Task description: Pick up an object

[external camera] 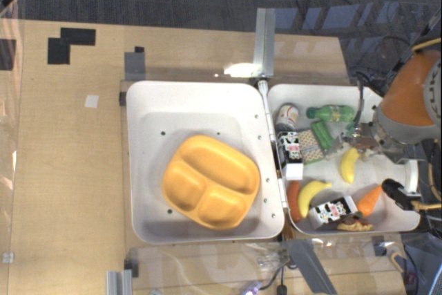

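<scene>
Nearest the lens, at the right bin's (387, 226) near edge: a patterned box (333, 208), a brown scrap (355, 224) beside it, a banana (312, 194) and a carrot (370, 200).

Step in hand, as I judge it: approach. Arm (414, 97) reaches in over the right bin's right edge; gripper (360, 141) sits low near the bin's middle, just above a 2nd banana (350, 165). Finger state: cannot tell, the wrist hides them. Nothing seen held.

Likely target is that 2nd banana, lying apart from its neighbours toward the right edge. Next move calls for a straight descent and fingers spanning its narrow width.

Right bin, far edge: a can (287, 113) at the left corner, a green bottle (329, 113), a green toy (323, 132) near it. Along the left wall: a 2nd patterned box (293, 145), a white block (294, 171), a red item (293, 198).

Left bin (148, 107): 1 yellow divided tray (210, 180), 3 compartments, tilted, toward the near right corner.
</scene>
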`<state>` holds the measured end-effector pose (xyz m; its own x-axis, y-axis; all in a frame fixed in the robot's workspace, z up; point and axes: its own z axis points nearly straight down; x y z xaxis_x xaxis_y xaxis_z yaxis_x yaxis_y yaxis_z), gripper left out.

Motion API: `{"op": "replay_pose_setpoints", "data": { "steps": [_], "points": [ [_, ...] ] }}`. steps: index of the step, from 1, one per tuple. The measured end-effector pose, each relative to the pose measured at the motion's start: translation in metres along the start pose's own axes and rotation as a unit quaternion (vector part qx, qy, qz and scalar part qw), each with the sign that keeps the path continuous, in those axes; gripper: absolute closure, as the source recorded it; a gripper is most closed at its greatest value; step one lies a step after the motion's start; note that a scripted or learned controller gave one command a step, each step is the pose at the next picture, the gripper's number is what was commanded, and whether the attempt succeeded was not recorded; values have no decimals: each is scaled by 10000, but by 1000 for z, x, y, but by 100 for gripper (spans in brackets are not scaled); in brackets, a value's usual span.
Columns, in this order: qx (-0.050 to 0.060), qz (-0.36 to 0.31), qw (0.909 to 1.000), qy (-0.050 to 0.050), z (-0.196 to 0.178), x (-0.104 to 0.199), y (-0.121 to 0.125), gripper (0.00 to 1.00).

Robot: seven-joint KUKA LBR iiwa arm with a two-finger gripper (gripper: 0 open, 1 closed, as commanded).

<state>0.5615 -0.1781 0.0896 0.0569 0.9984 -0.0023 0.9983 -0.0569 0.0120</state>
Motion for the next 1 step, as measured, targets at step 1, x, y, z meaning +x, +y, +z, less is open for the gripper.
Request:
{"op": "replay_pose_setpoints", "data": {
  "steps": [1],
  "points": [
    [-33,-6,10000,5,-12,2,3,100]
  ]
}}
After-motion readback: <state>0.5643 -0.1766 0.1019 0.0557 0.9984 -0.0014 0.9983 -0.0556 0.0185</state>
